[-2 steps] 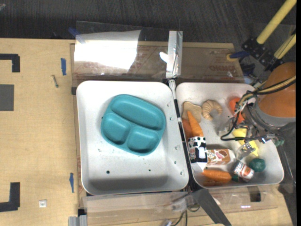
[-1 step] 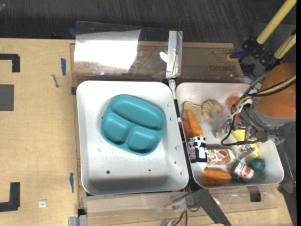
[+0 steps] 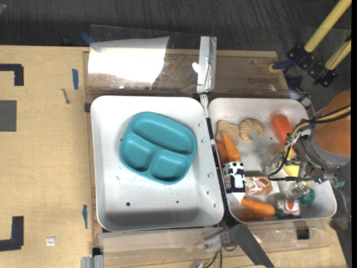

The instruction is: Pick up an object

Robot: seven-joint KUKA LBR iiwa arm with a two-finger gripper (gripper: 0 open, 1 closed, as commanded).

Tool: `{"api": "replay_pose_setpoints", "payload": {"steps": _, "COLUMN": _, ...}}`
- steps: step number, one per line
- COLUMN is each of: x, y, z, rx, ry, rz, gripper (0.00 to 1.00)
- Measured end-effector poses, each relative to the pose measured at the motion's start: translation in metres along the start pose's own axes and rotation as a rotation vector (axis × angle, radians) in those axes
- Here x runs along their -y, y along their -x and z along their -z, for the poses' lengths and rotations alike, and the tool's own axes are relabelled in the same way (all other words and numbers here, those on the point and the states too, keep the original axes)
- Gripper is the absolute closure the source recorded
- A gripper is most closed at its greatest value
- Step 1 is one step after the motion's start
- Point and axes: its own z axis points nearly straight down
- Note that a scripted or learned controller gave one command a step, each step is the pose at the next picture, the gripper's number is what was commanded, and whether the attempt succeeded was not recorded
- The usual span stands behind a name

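— Was the gripper point(image 3: 294, 178) holding anything?
— I couldn't tell. The orange carrot point(image 3: 257, 206) lay just left of it, below; a straight, centred descent would have suited.

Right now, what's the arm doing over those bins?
The arm reaches in from the right and sits low over the right bin, at its right side, above the clutter of toy food. That bin holds a croissant, carrots along its left wall and another carrot near the front. Nothing can be seen held by the gripper. The left bin holds a teal divided plate, untouched.
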Motion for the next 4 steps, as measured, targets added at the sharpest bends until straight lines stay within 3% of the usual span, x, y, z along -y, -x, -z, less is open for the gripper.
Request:
{"api": "replay_pose_setpoints", "payload": {"steps": 1, "x": 0.000, "y": 0.005, "z": 0.013, "rx": 0.010, "ry": -0.006, "rz": 0.003, "gripper": 1.00}}
{"api": "replay_pose_setpoints", "payload": {"steps": 2, "x": 0.038, "y": 0.042, "z": 0.205, "rx": 0.001, "ry": -0.002, "rz": -0.143, "gripper": 1.00}}
{"api": "replay_pose_setpoints", "payload": {"steps": 3, "x": -0.009, "y": 0.068, "z": 0.153, "rx": -0.011, "ry": 0.010, "rz": -0.121, "gripper": 1.00}}
{"api": "replay_pose_setpoints", "payload": {"steps": 4, "x": 0.028, "y": -0.024, "z": 0.021, "rx": -0.014, "ry": 0.009, "rz": -0.105, "gripper": 1.00}}
